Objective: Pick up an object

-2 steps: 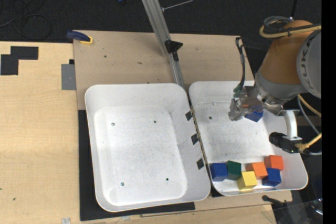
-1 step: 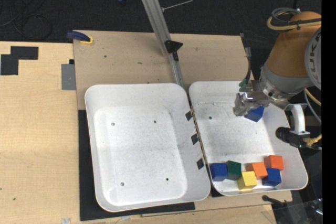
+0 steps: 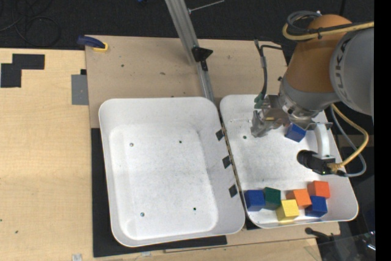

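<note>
My gripper [image 3: 263, 123] hangs low over the upper part of the right bin [image 3: 269, 162], near its left wall. A small blue cube [image 3: 295, 132] lies just right of the gripper, partly under the grey and orange wrist, and I see nothing between the gripper and the bin floor. Along the bin's near edge sits a cluster of cubes: blue [image 3: 254, 199], green [image 3: 272, 196], yellow [image 3: 288, 209], orange [image 3: 302, 197], red [image 3: 320, 189] and another blue [image 3: 316, 206].
The left bin [image 3: 122, 116] sits beside the right one, with black clips [image 3: 223, 161] along the shared edge. A slanted aluminium rail [image 3: 181, 21] rises behind the bins. Cables and a black connector [image 3: 313, 161] hang at the arm's right.
</note>
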Available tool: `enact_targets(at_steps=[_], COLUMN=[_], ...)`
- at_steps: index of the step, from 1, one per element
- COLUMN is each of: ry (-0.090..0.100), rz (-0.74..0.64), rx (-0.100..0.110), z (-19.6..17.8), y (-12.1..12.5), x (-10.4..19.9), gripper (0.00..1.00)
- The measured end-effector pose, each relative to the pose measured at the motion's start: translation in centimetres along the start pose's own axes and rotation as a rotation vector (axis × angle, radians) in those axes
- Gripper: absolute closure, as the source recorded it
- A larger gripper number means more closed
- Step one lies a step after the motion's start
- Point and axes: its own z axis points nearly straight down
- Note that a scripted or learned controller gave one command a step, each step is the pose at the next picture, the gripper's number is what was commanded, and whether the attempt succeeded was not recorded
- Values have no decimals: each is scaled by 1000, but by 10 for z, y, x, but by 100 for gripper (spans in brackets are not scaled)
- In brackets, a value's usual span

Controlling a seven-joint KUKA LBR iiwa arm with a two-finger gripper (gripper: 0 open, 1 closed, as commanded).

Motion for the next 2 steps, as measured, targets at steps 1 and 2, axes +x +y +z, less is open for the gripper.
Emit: enact_targets(at_steps=[1,2], ry=[0,0], rz=[0,-1], rx=[1,0], z=[2,5], y=[-2,4], x=[55,103], gripper=[100,100])
